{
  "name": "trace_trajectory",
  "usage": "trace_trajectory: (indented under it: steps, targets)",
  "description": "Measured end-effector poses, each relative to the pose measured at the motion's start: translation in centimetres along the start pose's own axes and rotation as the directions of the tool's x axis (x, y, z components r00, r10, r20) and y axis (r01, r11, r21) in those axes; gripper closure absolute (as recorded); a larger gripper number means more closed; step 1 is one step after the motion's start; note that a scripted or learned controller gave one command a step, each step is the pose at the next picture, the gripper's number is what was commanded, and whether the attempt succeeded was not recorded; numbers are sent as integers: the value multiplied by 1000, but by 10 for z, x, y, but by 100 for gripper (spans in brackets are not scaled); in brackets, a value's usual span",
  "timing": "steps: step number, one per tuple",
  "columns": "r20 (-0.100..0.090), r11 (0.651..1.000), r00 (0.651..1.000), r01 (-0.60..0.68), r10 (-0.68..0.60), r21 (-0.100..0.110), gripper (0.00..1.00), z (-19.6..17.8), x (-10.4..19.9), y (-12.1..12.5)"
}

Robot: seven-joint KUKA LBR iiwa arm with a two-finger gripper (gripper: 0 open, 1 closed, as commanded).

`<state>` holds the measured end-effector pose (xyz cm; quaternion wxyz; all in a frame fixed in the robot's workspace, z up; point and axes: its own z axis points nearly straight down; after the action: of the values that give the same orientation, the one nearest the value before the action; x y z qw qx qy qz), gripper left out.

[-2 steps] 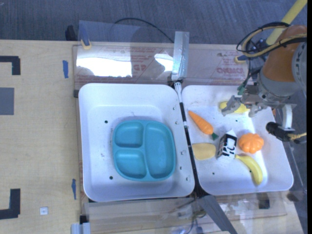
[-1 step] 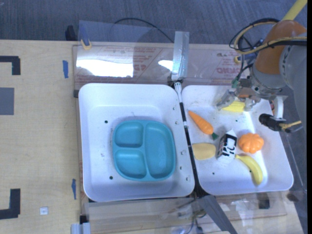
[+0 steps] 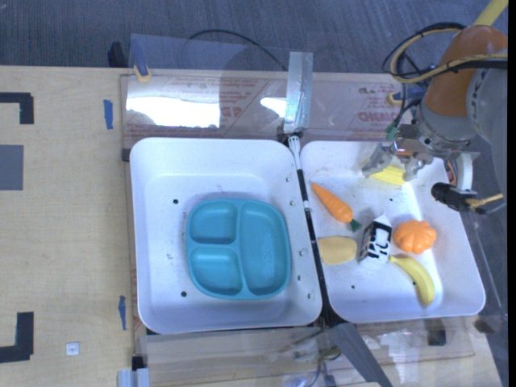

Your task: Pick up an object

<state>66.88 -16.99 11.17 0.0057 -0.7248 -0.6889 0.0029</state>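
Wooden tabletop (image 3: 64, 240) carries two white bins. Left bin (image 3: 153, 176): teal divided plate (image 3: 238, 247). Right bin (image 3: 459, 289): carrot (image 3: 333, 202), potato (image 3: 338, 250), pumpkin (image 3: 414, 236), banana (image 3: 418, 277). Tool (image 3: 397, 161) fingers apart over yellow piece (image 3: 389, 176), far corner.

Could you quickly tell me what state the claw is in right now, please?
Claw: over the yellow object at the back of the right bin; open or shut cannot be told, and no grasp is visible.
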Motion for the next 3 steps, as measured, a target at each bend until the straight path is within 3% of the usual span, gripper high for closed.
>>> trace_trajectory:
  steps: [1, 2, 3]
  targets:
    - [2, 1000, 1000, -10, 10, -22, 100, -101, 55, -53]
    - [3, 999, 999, 51, -51, -11, 100, -134, 69, -85]
    - [8, 959, 959, 283, -283, -14, 100, -141, 117, -76]
